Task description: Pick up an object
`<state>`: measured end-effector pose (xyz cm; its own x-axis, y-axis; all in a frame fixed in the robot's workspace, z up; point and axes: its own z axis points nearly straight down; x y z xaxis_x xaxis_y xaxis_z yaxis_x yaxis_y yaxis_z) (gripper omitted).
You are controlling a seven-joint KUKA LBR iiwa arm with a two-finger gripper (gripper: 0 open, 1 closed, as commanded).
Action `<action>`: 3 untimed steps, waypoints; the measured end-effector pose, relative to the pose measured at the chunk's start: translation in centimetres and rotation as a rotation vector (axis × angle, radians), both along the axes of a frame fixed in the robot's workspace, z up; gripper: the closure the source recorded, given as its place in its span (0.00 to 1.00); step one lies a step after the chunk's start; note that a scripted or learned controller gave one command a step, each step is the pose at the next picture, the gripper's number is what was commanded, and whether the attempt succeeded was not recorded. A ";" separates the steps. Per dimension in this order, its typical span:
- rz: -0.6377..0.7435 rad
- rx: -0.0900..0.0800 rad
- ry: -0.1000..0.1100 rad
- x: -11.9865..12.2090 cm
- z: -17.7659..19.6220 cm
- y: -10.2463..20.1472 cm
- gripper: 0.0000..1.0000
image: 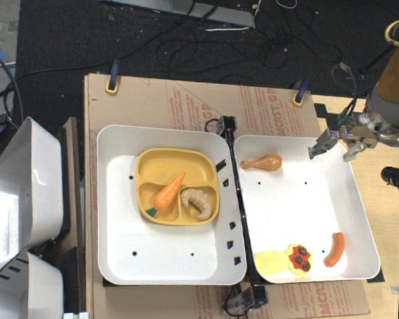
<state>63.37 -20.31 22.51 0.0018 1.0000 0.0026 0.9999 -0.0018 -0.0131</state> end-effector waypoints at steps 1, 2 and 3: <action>0.003 -0.003 -0.014 0.3 0.9 0.1 0.00; 0.001 -0.002 -0.008 -0.4 -5.3 0.0 0.00; 0.001 -0.003 -0.010 -0.4 -9.7 -0.5 0.00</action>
<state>62.96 -20.77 12.80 0.0013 1.0000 -0.0003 1.0000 -0.0013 -0.0029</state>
